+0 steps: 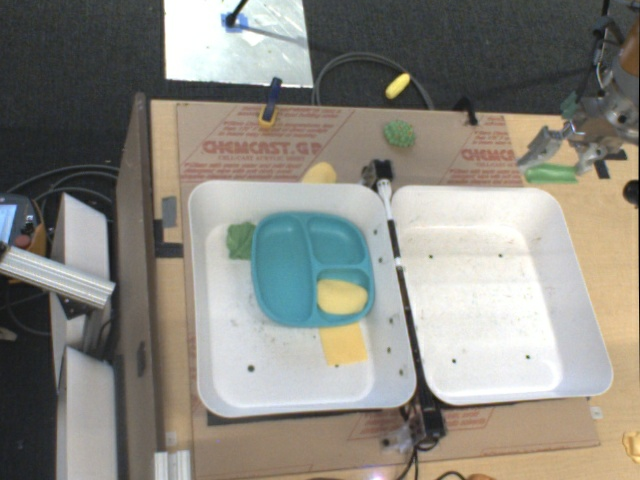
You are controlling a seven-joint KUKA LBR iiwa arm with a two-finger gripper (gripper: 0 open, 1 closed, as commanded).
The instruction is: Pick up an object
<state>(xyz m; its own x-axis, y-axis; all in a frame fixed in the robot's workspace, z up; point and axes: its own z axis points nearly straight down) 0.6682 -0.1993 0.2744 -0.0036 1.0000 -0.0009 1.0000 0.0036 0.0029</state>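
Observation:
My gripper (566, 160) hangs at the far right, beyond the back corner of the right bin (575, 298), with its fingers spread open. A green stick-like piece (550, 174) lies on the bench just under the fingertips, not gripped. In the left bin (215, 308) a teal divided plate (295, 268) holds a yellow rounded piece (342, 295) in its small front compartment. A flat yellow square (345, 345) lies in front of the plate. At the plate's left edge a green leafy piece (239, 240) pokes out.
On the cardboard behind the bins lie a pale yellow lump (320, 174), a green bumpy ball (399, 133) and a blue and yellow clamp (270, 103). A yellow piece (398, 86) sits by a cable on the dark floor. A black divider (395, 258) runs between the bins.

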